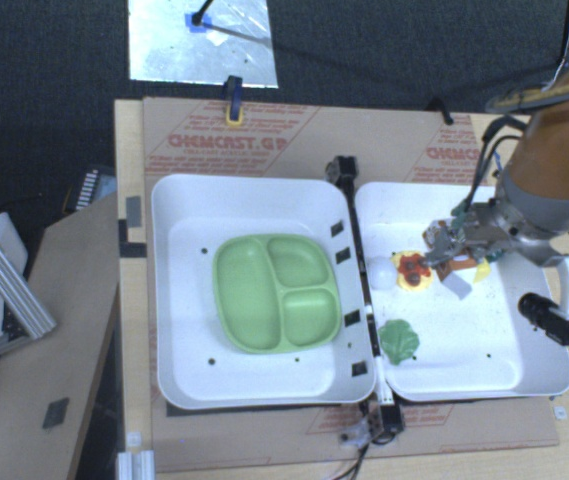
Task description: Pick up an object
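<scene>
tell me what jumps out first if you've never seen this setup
The green tray lying in the left bin stands out most. In the right bin, the pincer hangs over a red and yellow toy, with a green lump nearer the camera by the divider.

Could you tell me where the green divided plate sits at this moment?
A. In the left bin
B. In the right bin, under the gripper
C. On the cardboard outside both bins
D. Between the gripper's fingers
A: the green divided plate lies flat inside the left bin, while the gripper is over the right bin.
</scene>
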Robot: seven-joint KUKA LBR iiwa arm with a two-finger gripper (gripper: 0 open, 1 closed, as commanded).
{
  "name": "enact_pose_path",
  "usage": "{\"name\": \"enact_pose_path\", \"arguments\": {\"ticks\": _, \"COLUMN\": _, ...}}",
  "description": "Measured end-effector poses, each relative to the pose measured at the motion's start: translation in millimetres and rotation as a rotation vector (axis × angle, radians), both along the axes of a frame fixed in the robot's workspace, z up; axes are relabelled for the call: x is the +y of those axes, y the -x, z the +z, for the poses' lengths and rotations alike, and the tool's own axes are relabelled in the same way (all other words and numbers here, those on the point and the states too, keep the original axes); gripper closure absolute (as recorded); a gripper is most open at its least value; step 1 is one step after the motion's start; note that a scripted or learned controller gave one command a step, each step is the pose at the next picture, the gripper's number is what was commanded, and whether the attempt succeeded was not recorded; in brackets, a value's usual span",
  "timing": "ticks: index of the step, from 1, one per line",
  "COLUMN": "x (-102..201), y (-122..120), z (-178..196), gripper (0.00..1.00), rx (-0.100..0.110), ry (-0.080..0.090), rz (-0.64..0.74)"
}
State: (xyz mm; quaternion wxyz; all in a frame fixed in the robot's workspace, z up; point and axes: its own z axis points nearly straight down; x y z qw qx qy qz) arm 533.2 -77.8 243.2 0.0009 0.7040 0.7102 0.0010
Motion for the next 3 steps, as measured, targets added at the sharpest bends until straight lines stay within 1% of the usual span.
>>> {"name": "enact_pose_path", "arguments": {"ticks": 1, "x": 49, "y": -26, "z": 6, "gripper": 1.0, "rx": -0.001, "ry": -0.001, "rz": 0.001}}
{"name": "enact_pose_path", "arguments": {"ticks": 2, "x": 100, "y": -49, "z": -9, "gripper": 1.0, "rx": 0.0, "ry": 0.0, "rz": 0.0}}
{"name": "enact_pose_path", "arguments": {"ticks": 3, "x": 149, "y": -65, "z": -22, "gripper": 1.0, "rx": 0.001, "ry": -0.001, "rz": 0.0}}
